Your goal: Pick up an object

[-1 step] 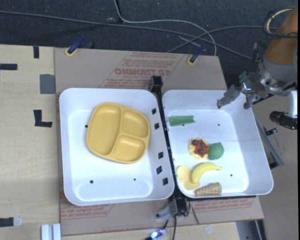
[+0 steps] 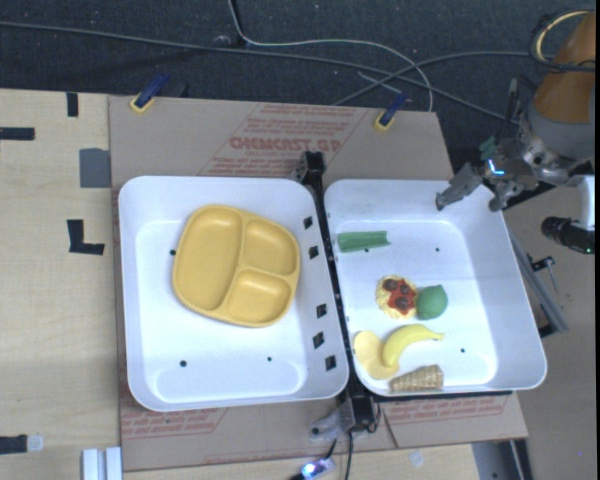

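Dark carpet lies beyond the desk [image 2: 40,268]. Spread open and holding nothing, the gripper's fingers [image 2: 477,190] hang over the right bin's [image 2: 515,308] far right rim. Near in that bin lies a banana [image 2: 408,343], well apart. A yellow plate [image 2: 236,265] sits in the left bin [image 2: 145,298].

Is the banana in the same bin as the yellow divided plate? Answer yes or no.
No: the banana lies in the right bin, while the yellow divided plate sits in the left bin.
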You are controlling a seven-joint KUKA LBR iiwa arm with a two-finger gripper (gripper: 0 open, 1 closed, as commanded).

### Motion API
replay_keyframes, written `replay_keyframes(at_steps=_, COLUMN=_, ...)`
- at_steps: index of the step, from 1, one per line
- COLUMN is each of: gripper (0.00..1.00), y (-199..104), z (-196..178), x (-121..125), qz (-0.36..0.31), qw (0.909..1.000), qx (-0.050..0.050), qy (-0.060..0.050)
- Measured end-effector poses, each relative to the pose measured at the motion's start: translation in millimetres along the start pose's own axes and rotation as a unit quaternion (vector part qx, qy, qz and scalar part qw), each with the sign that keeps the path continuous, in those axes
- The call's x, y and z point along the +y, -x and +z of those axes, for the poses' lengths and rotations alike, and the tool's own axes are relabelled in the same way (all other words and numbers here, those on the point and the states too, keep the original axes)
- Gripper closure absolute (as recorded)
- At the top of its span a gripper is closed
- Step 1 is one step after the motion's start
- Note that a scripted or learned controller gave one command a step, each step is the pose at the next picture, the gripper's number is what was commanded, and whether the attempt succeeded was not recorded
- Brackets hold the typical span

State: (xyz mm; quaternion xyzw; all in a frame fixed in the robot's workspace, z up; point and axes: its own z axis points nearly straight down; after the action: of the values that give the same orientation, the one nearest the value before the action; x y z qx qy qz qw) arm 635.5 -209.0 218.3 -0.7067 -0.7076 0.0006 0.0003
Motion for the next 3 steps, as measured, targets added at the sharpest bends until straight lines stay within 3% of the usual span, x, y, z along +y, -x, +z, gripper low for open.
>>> replay_keyframes(at_steps=2, gripper=0.00, y=6.3, z=108.9, x=-12.0, qz=0.000, qw=1.0000, qx=0.000, qy=-0.003)
replay_keyframes(at_steps=3, gripper=0.00, y=5.9, z=133.9, x=-11.4, qz=0.000, qw=1.0000, qx=-0.001, qy=0.001)
